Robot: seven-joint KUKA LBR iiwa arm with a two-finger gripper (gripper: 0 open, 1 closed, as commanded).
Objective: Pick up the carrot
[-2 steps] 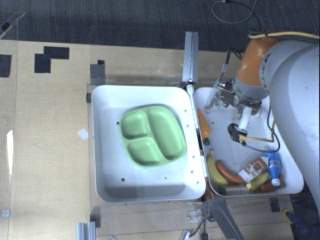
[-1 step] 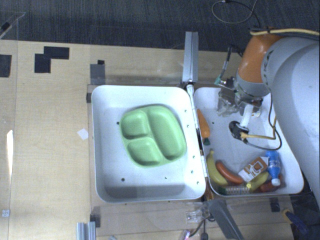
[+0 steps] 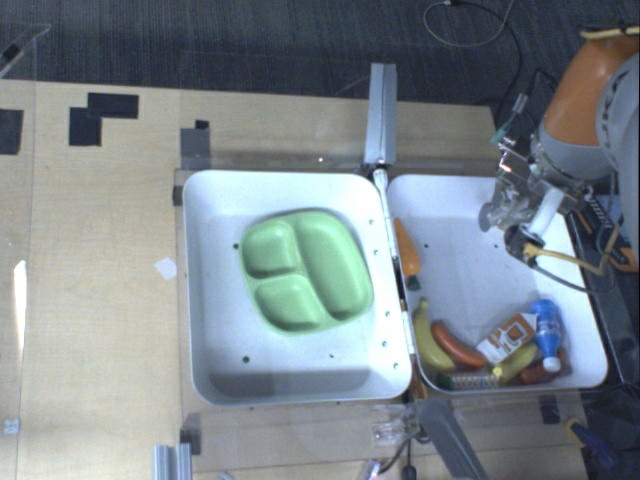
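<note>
- A pale wooden table (image 3: 100,298) carries my two white bins, with dark carpet beyond.
- My gripper (image 3: 512,218) hangs over the right bin (image 3: 455,203) — I cannot tell its state.
- The carrot (image 3: 406,248) lies against that bin's left wall — well apart from my gripper.

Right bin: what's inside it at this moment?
The right bin holds a carrot along its left wall, a banana, a sausage, a small carton and a blue bottle piled at the near end. Items beneath that pile are partly covered.
</note>
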